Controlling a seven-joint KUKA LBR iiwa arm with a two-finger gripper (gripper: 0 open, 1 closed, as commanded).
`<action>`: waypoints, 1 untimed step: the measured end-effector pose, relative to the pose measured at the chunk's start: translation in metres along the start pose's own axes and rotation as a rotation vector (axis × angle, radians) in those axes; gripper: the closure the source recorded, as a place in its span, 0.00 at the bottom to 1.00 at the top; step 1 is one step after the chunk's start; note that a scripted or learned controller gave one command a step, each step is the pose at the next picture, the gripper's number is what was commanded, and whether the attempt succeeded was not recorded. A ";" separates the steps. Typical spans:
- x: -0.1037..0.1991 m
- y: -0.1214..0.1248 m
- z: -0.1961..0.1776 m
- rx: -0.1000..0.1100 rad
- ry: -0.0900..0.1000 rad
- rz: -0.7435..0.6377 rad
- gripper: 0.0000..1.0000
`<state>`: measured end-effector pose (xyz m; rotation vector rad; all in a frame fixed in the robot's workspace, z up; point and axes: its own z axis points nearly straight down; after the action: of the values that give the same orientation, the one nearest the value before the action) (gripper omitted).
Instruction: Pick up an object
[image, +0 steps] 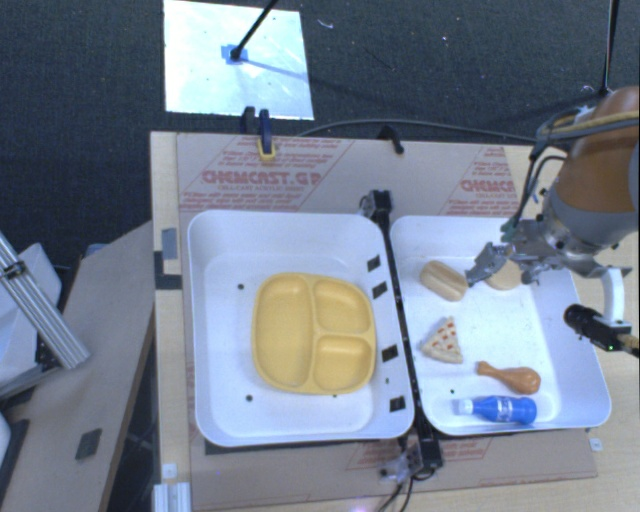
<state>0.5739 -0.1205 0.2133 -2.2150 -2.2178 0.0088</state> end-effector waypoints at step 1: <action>0.000 0.002 -0.005 -0.010 -0.001 -0.002 0.00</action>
<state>0.5763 -0.1204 0.2187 -2.2188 -2.2256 -0.0011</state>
